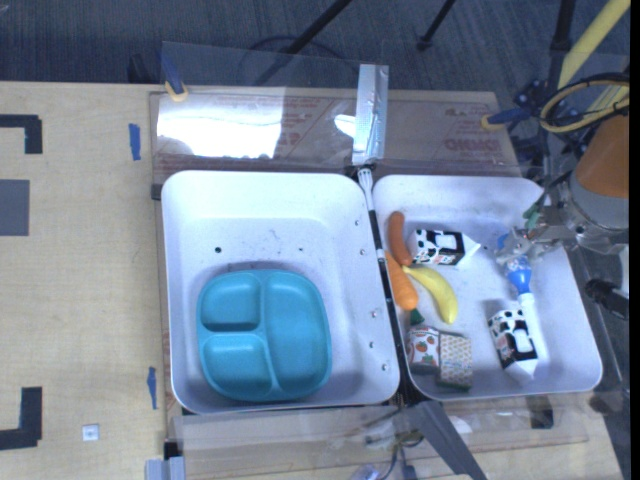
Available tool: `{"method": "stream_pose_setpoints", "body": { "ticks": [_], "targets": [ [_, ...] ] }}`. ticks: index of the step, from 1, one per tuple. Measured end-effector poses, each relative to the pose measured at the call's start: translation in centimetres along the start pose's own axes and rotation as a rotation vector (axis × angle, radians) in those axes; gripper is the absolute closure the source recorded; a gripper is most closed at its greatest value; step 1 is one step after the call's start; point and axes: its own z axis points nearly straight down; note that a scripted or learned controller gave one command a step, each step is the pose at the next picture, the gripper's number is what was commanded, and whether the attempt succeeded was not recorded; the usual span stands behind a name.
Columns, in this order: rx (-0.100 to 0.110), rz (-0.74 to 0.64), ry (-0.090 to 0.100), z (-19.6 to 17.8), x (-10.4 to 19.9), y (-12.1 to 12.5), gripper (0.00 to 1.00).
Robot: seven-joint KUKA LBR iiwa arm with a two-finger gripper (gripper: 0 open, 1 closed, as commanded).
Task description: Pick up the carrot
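Note:
The carrot (402,286) is orange with a green stub at its near end. It lies along the left wall of the right bin (560,308), between a reddish sausage (397,234) behind it and a yellow banana (438,294) to its right. My gripper (528,240) hangs over the right side of that bin, well to the right of the carrot and apart from it. It is just above the blue cap of a cow-patterned bottle (514,336). Nothing shows in the gripper.
A cow-patterned carton (440,246) lies behind the banana. A small printed box (441,353) sits at the bin's near edge. The left bin (260,203) holds a blue divided plate (265,333). A clear sheet and a metal bracket (370,113) stand behind the bins.

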Motion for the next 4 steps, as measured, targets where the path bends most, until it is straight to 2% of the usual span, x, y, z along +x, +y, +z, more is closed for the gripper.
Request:
{"method": "stream_pose_setpoints", "body": {
  "ticks": [1, 2, 3, 4],
  "targets": [
    [0.001, -0.094, -0.005, -7.6, -0.5, -4.5, 1.0],
    [-0.002, -0.398, -0.006, -11.3, 6.4, -3.6, 1.0],
    [0.003, -0.375, -0.003, -9.2, 7.9, -6.0, 1.0],
    [0.003, -0.248, -0.003, -4.3, 7.6, -5.4, 1.0]
  ]
}}
